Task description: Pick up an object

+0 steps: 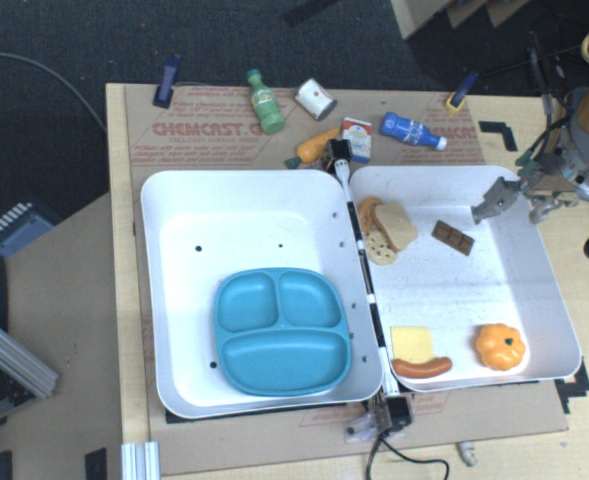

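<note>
From where I stand the claw (498, 204) hangs over the upper right corner of the right bin (534, 268), and I cannot tell how it is set; nothing shows in it. The task is loose about which object, so my judgement is that the nearest candidate is the small brown bar (452, 237) lying flat on the bin floor just down and to the left of the claw, apart from everything else. It looks thin and flat, so I reckon a good try means coming straight down, centring over its short width and getting low enough to the floor to catch its edges; a shallow descent would likely slide off it. The orange pumpkin (500, 347), rounder and taller, looks to me an easier grab, though it sits near the lower rim where the wall could get in the way. As for what the containers hold: the right bin also has a cluster of bread slices and a cracker (384, 230) against its left wall, and a yellow cheese square (411, 343) touching a sausage (421, 367) at the bottom. The left bin (174, 268) carries a blue divided plate (281, 330) in its lower half, its three compartments bare. On the counter (134, 168) beyond the bins lie a green bottle (266, 103), a white can (315, 98), a blue bottle (412, 131) and a small carton (356, 138).
</note>
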Motion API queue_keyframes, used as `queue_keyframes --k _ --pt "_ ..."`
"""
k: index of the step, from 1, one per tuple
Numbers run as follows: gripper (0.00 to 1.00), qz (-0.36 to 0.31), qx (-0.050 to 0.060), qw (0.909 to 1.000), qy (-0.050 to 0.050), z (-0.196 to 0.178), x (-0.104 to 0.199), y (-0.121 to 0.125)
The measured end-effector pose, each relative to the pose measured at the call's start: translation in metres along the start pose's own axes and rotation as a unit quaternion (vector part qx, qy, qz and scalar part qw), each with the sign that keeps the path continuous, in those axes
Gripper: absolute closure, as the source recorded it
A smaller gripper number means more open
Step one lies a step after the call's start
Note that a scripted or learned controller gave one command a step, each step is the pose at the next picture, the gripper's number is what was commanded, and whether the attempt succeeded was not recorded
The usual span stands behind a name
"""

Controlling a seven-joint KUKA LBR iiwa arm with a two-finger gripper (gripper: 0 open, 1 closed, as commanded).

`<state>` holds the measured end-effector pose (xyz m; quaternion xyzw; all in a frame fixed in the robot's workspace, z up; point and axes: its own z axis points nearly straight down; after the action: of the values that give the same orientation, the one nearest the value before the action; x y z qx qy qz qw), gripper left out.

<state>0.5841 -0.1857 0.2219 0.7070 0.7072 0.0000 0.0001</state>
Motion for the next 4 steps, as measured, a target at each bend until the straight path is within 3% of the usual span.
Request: queue_keyframes --k 1,2,3,4 --pt "0.0 0.0 0.002 1.0 0.001 0.091 0.036 0.044" --pt "0.0 0.001 -0.003 1.0 -0.002 0.127 0.082 0.079" --pt "0.0 0.0 0.001 1.0 0.0 0.113 0.074 0.033" --pt "0.0 0.0 -0.008 1.0 0.0 0.131 0.08 0.022"
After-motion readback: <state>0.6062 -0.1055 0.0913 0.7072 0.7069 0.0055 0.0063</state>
